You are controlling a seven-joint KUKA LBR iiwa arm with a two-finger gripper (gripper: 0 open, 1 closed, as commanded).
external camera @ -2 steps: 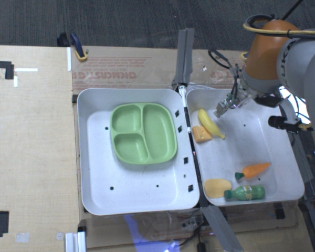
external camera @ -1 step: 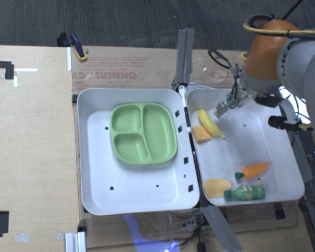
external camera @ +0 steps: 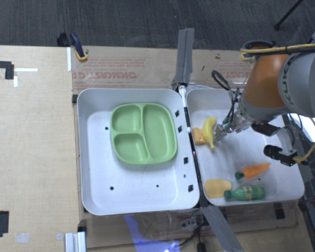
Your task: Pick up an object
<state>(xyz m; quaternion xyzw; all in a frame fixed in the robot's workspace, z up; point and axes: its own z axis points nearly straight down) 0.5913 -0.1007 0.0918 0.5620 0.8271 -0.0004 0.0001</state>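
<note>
A yellow banana (external camera: 209, 130) lies at the left side of the right bin (external camera: 283, 190), close to the divider. My gripper (external camera: 221, 130) is down in that bin, right against the banana's right side. The wrist and cables block the contact point, so I cannot tell whether the banana is held. An orange-tan piece of food (external camera: 198, 136) rests just left of the banana, touching it.
An orange carrot (external camera: 254, 169), a pale yellow rounded item (external camera: 218, 187) and a green bottle (external camera: 245, 193) lie near the right bin's front. The left bin (external camera: 94, 193) holds a green divided plate (external camera: 144, 133). The arm's orange band (external camera: 265, 80) hangs over the right bin's back.
</note>
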